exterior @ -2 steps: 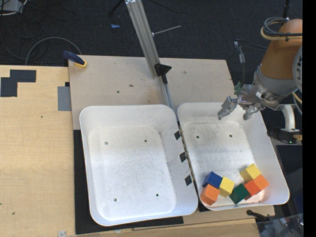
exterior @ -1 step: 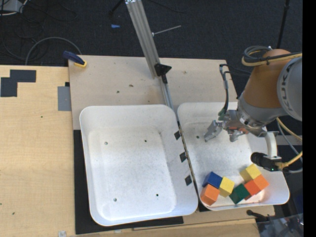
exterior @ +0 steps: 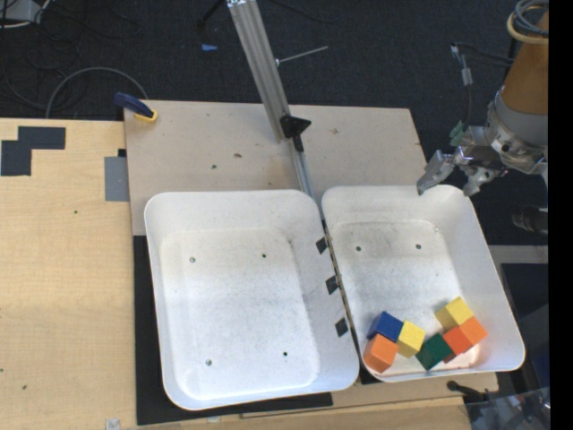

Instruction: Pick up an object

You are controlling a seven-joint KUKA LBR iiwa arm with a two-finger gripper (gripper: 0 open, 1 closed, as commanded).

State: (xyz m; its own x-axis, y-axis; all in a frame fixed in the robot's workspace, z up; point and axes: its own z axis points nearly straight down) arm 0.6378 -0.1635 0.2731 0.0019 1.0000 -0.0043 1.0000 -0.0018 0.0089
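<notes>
Blocks [exterior: 426,333] heaped at right bin's [exterior: 394,213] near corner | we see gripper [exterior: 455,174] at far rim, well apart | fingers spread, nothing between

Six small blocks lie clustered in the near corner of the right bin [exterior: 483,267], close to its front rim. A blue block [exterior: 387,324] touches a yellow block [exterior: 411,338] and an orange block [exterior: 381,353]. A green block [exterior: 434,351] sits beside a red-orange block [exterior: 465,336], with another yellow block [exterior: 454,313] just behind.
</notes>
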